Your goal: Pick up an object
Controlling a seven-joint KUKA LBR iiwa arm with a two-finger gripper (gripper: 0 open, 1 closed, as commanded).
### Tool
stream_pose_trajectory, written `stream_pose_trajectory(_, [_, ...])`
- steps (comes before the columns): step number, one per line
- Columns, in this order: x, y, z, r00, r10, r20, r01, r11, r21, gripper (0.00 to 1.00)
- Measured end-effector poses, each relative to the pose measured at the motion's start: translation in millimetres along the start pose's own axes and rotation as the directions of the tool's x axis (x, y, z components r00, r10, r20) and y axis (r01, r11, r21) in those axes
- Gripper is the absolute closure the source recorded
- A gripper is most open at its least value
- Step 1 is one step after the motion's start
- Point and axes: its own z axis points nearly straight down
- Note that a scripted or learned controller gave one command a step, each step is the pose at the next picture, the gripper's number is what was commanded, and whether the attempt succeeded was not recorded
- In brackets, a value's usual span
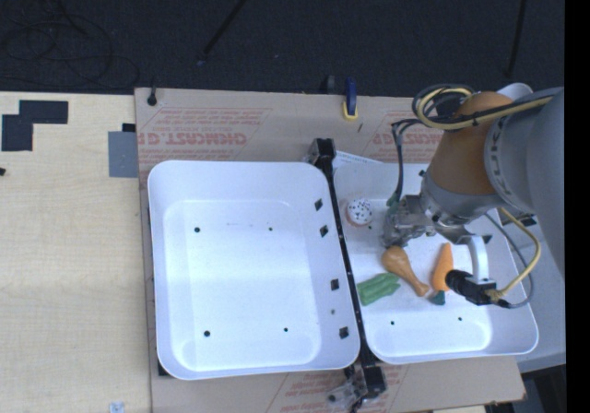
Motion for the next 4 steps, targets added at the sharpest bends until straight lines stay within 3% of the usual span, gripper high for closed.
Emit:
stream_pose_trajectory(1, [67.4,6.2,-190.2,1.000,-0.008,0.000,0.008,1.000,-0.014,1.00])
stream_pose_trajectory(2, [125.6,-22.0,-270.3,1.000,-0.006,0.000,0.006,1.000,-0.005,1.00])
stream_pose_trajectory(3, [122.4,-68.0,-323.5,1.000,-0.003,0.001,0.003,1.000,-0.003,1.00])
stream_pose_trajectory(4, [138.1,-104.7,-273.8,1.000,-0.004,0.001,0.004,1.000,0.005,1.00])
